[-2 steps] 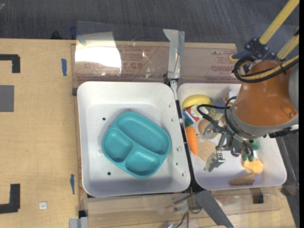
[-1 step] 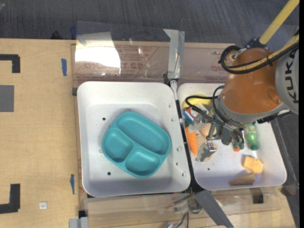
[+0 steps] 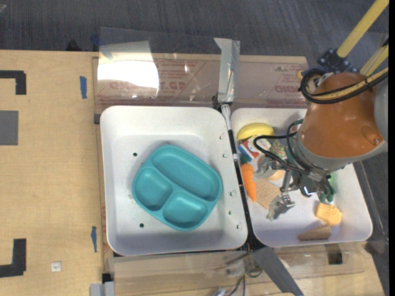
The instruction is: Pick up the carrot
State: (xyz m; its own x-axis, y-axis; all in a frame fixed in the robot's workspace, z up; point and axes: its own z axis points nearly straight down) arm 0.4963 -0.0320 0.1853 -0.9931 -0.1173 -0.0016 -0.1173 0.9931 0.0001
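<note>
Overhead view of the bench (image 3: 43, 165) with two white bins. The left bin (image 3: 123, 128) carries a teal divided plate (image 3: 177, 187) at its centre. The right bin (image 3: 358, 227) holds the clutter: the carrot (image 3: 249, 182), small and orange, lies lengthwise against the bin's left wall, just right of the divider between the bins. Above it sits a yellow banana-like piece (image 3: 255, 131); to its right lies a tan slice of bread (image 3: 266, 194); toward the lower right of the frame are a yellow block (image 3: 328, 213) and a brown stick-shaped item (image 3: 315, 232).

The arm (image 3: 339, 122) enters from the upper right, and its pincer (image 3: 281, 207) hangs low over the middle of the right bin, above the bread slice and to the right of the carrot. Whether the pincer is spread or closed cannot be told from this angle; nothing is visibly held between its tips.

Risks, as judged from this layout: the carrot lies tight to the wall, so one tip may strike the wall or the divider on descent. A closure at the present position would likely catch the bread instead. The carrot's rounded form may also roll or squirt out of a shallow grip.
</note>
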